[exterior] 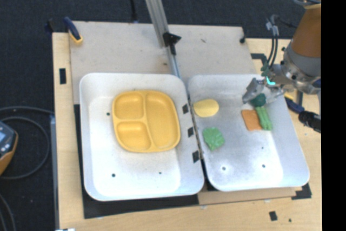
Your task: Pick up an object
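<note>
The right bin (270,170) holds a pale yellow rounded object (206,107) near its left wall, a crumpled green object (213,138) below that, an orange block (250,120) and a long green piece (264,118) lying side by side at the right. My gripper (258,96) hangs over the bin's upper right part, just above the long green piece and the orange block. A dark green tip shows at its lower end, close to the top of the green piece. Nothing can be seen held.
The left bin (97,170) holds a yellow plate (146,120) with three compartments. A metal post (154,2) rises slantwise behind the bins. Cables lie off the bench at the left and the far right.
</note>
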Controlling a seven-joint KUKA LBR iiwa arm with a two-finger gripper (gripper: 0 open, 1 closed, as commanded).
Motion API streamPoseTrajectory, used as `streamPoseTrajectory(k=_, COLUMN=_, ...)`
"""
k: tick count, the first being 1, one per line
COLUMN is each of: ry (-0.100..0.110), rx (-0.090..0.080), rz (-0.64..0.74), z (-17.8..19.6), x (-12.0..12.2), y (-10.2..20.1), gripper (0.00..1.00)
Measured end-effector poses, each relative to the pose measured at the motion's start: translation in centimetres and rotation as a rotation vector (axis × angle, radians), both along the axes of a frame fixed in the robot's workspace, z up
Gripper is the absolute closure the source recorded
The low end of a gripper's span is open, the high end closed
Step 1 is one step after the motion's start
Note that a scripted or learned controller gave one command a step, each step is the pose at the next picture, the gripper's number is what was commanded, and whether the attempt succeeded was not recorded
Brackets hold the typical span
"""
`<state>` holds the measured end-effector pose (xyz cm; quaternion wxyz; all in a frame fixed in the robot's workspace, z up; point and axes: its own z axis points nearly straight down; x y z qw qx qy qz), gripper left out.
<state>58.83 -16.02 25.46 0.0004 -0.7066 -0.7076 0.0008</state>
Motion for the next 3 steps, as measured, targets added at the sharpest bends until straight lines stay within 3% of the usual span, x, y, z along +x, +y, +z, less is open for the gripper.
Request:
streamPoseTrajectory(k=1, ry=-0.003, rx=-0.001, rz=0.001, z=0.1, x=0.1, y=0.0, gripper=0.00)
streamPoseTrajectory(k=3, ry=0.001, rx=0.000, rz=-0.002, z=-11.9, x=1.2, y=-0.2, gripper=0.00)
